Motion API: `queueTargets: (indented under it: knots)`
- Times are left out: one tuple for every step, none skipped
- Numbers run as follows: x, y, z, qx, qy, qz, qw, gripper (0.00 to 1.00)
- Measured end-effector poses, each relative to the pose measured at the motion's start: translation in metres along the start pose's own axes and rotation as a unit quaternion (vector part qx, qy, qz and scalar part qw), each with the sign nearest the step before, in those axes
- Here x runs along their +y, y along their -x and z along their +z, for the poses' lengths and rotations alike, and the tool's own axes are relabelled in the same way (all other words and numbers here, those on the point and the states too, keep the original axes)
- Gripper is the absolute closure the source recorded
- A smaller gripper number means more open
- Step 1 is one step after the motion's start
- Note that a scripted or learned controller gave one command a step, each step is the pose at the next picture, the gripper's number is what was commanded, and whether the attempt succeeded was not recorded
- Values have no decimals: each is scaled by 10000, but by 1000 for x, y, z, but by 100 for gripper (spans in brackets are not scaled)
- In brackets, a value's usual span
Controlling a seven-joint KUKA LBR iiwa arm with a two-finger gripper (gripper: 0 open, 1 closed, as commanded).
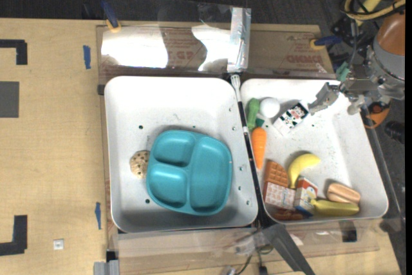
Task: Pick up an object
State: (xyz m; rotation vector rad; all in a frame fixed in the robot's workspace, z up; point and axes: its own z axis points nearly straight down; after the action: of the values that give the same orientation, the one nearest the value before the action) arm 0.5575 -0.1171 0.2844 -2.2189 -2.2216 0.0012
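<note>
Jaws stand wide apart, we think, and nothing sits between them. We see the gripper (339,102) hanging over the top right part of the right bin (376,164), up near the back wall.

We must pick up one thing, and any one will do. The closest thing is a small black and white box (294,116). It lies on the bin floor just left of the gripper and a little nearer to us. It has some bare floor around it, so we would choose that one.

To do this well, we should slide over until the little box is right under the middle of the gripper. Then we turn so the two sides close on its short way across. Go down low, almost to the floor, then squeeze. Lift slowly and look to see if it really came up (many tries miss).

A white ball (269,106) sits near the box on its left, and a green toy (253,109) lies beside the ball. We should not bump these, since the ball may roll. Below them an orange carrot (258,145) lies along the left wall of that bin. Farther down we find a banana (302,165) and a toy hot dog (343,192), close to other small toys.

In the left bin (122,106) lies a blue plate (190,170) with a cookie (138,163) at its left edge.
</note>
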Motion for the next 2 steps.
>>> queueTargets:
  knots:
    - [-45, 1, 124, 5, -35, -189, 9998, 0]
    - [-69, -2, 192, 2, 93, -718, 9974, 0]
